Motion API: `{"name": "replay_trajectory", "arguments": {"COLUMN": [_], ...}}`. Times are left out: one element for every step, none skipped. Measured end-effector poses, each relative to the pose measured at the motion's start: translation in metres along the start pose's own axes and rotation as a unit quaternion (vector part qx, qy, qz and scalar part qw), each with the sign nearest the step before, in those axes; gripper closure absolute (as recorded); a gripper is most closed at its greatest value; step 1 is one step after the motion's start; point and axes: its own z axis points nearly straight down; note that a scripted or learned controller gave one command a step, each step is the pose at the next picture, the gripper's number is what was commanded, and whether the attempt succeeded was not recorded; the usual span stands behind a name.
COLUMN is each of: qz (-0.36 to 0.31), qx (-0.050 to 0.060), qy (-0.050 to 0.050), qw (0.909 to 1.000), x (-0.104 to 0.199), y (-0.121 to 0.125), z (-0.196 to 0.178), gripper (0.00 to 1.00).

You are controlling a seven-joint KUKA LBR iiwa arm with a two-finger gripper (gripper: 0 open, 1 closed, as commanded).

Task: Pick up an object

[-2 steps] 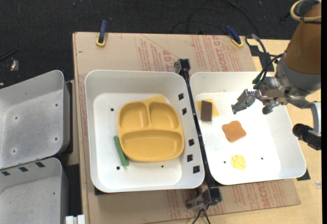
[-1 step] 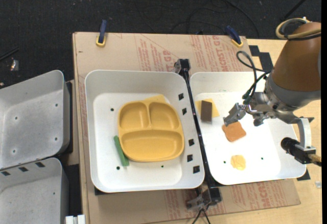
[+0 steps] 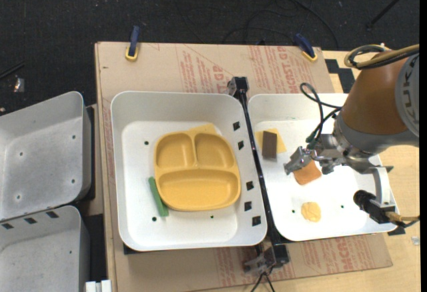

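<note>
Here the surface (image 3: 173, 64) carries 2 white bins, and my arm (image 3: 380, 101) reaches over the right bin (image 3: 287, 107) because the loose pieces lie there. The left bin (image 3: 133, 111) holds a yellow divided tray (image 3: 197, 172) with a green stick (image 3: 158, 197) along its edge. My claw (image 3: 305, 164) sits right at an orange block (image 3: 308, 175), small and wedge-like; whether it grips it, I cannot tell. A brown block (image 3: 269, 143) and a yellow disc (image 3: 311, 211) lie nearby.
</note>
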Motion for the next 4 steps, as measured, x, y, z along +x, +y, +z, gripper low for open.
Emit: {"name": "replay_trajectory", "arguments": {"qz": [0.0,0.001,-0.002,-0.002], "qx": [-0.001,-0.002,-0.004,-0.005], "qy": [0.0,0.0,0.0,-0.001], "qw": [1.0,1.0,1.0,1.0], "x": [-0.002,-0.002,-0.001,-0.001], "y": [0.008,0.008,0.01,0.011], "z": [0.059,0.046,0.005,-0.048], "gripper": [0.0,1.0,1.0,1.0]}}
